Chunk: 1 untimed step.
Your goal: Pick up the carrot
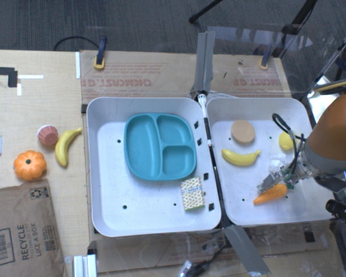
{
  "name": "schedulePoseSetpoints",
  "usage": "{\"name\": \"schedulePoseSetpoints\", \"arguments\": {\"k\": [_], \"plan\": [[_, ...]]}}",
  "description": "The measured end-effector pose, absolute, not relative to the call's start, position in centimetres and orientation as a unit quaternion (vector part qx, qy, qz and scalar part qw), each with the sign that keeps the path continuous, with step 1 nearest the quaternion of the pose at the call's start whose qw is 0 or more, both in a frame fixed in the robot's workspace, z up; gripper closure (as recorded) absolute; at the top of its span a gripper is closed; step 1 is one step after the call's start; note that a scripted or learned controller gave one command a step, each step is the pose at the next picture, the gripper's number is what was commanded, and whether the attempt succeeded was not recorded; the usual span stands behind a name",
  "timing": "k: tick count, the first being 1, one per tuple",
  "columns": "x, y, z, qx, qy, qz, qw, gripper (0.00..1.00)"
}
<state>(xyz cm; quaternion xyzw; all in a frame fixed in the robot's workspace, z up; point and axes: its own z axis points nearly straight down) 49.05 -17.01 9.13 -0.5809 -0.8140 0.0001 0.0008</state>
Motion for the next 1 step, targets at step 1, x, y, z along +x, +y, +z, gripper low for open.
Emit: {"name": "schedulePoseSetpoints", "arguments": {"k": [1], "plan": [[47.73, -11.57, 9.13, -0.539, -0.843, 0.0002, 0.001, 0.00]]}}
